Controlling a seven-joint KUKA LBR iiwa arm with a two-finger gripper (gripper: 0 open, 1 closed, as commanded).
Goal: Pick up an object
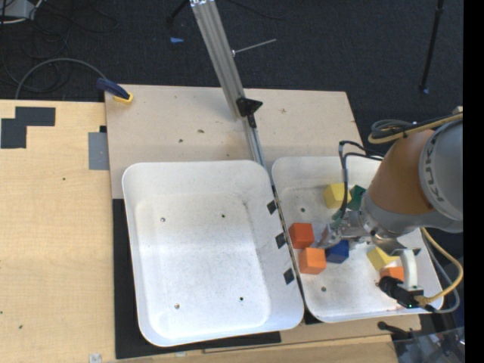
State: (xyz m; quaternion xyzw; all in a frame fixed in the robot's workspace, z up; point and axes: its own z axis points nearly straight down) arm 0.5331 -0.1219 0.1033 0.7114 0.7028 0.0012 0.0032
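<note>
Low in the right bin (pixel 333 308), near its middle, the gripper (pixel 338 234) hangs just above a small dark-blue cube (pixel 337 251), grip state impossible to tell, beside two orange cubes (pixel 302 235) toward the left wall and two yellow blocks (pixel 335 196).

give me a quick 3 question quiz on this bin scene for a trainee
1. True or false: the blocks lie in the right bin.
2. Which block lies closest to the gripper? A) blue block B) yellow block C) green block
3. Fill in: the two blocks nearest the divider between the bins, one above the other, are both ____.

Key: 1 true; 2 A; 3 orange.
</note>
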